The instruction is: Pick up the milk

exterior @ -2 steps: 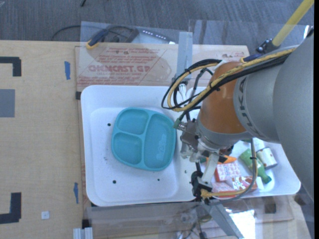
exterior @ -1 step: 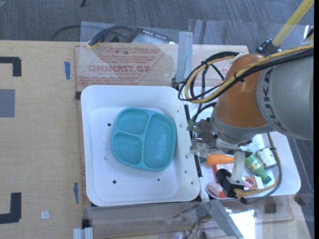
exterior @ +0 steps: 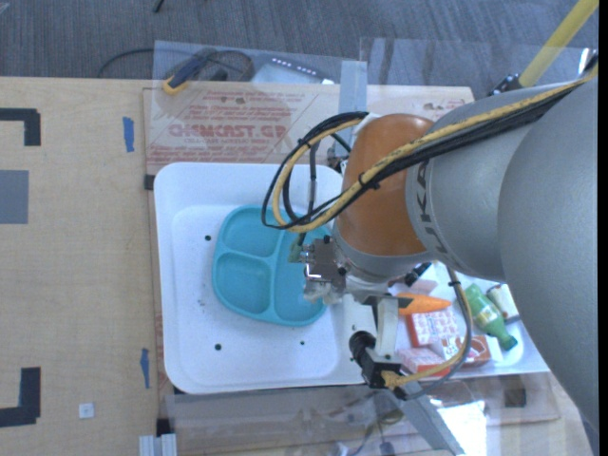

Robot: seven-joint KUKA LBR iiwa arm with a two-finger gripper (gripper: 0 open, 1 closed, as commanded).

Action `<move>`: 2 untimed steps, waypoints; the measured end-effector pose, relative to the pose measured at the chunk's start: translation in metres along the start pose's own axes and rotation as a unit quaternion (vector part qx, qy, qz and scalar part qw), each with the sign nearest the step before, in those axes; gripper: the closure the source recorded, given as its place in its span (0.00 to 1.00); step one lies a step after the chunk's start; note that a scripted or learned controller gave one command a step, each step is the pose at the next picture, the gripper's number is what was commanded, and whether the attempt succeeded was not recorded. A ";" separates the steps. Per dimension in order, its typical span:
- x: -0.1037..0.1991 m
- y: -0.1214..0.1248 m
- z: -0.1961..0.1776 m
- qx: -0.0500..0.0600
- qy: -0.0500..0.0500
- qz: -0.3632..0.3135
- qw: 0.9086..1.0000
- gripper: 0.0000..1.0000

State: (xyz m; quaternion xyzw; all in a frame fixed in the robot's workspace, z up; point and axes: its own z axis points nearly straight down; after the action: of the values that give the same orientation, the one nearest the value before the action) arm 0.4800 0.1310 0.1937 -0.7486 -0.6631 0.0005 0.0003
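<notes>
The arm (exterior: pixel 475 188) leans over the surface (exterior: pixel 76 255). The left bin (exterior: pixel 180 283) carries a teal tray (exterior: pixel 252 278). The gripper (exterior: pixel 318 275) sits over the tray's right edge, and I cannot tell whether it is apart or together. The red-and-white carton (exterior: pixel 435 331) I take for the milk lies in the right bin (exterior: pixel 521 348), beside a carrot (exterior: pixel 426 303). I judge the whole grasp is still to do.

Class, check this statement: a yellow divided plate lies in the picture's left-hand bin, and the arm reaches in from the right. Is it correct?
The divided plate is turquoise, not yellow, as the camera view shows. It does lie in the left-hand bin, and the arm does reach in from the right.
</notes>
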 end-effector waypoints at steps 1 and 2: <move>0.006 -0.002 0.019 0.001 0.000 -0.227 0.974 1.00; -0.084 0.018 -0.005 -0.001 0.000 -0.289 0.957 1.00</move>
State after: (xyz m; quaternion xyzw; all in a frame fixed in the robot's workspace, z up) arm 0.4874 0.0455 0.1984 -0.5248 -0.8512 -0.0003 -0.0004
